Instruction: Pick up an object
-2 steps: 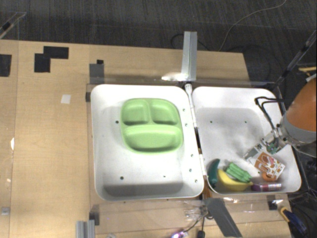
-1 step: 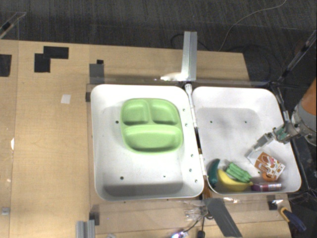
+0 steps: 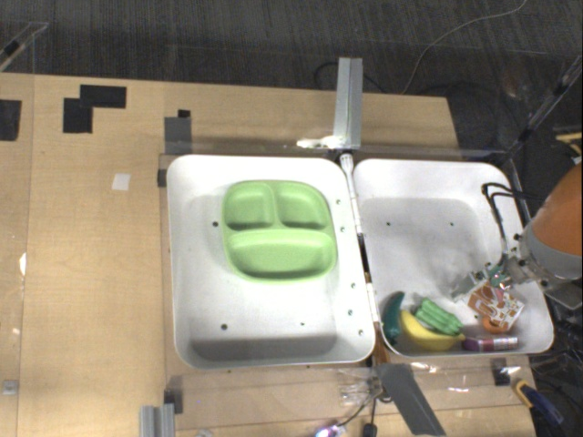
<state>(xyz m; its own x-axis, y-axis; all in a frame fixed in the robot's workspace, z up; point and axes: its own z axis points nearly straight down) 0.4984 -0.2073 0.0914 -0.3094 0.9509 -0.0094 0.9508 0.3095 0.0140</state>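
Working left to right. Left bin (image 3: 182, 271): one green divided plate (image 3: 278, 228), lying flat, a little toward 12 o'clock of the bin's middle. I judge it rigid moulded plastic, light, smooth and a bit slippery; lying flat it offers only its thin rim to pinch, so a poor candidate.

Right bin (image 3: 414, 217): everything is crowded along the 6 o'clock wall. From the left, a dark teal piece (image 3: 392, 314) against the wall, then a yellow banana-shaped toy (image 3: 424, 332) with a green ribbed item (image 3: 440, 318) resting on top of it. Both look light and firm; the banana's curved skin could slide, so I would take it across the narrow middle. A slim purple tube (image 3: 490, 342) lies along the wall just beside them.

At 4 o'clock of this bin sits a small orange-and-white packet (image 3: 496, 307), probably thin, crinkly and very light; best taken across a flat edge.

The pincer (image 3: 499, 275) hangs just above that packet, arm (image 3: 557, 230) coming in from 3 o'clock. I cannot tell whether it is apart or together; nothing is visibly gripped.
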